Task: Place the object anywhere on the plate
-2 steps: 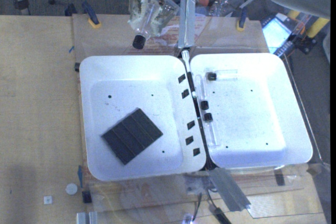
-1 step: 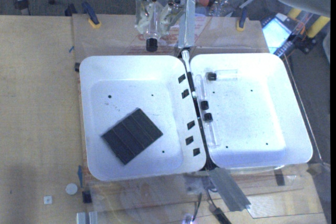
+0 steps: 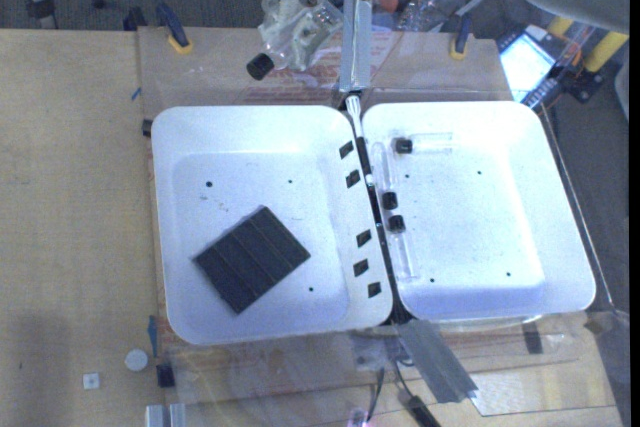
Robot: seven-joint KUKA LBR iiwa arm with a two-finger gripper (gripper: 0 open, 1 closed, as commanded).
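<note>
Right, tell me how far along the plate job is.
Done: nothing yet; the dark square plate in the left bin lies bare. In hand: the gripper hangs beyond the bins' far edge. Left: carry a clear black-capped tube from the right bin onto the plate.

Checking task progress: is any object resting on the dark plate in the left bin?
No, the dark plate lies bare in the left bin.

Both bins (image 3: 250, 130) look like smooth, slightly glossy white plastic. The dark plate (image 3: 251, 258) in the left bin appears matt and ribbed. My bench (image 3: 70, 165) resembles pale wood.
</note>
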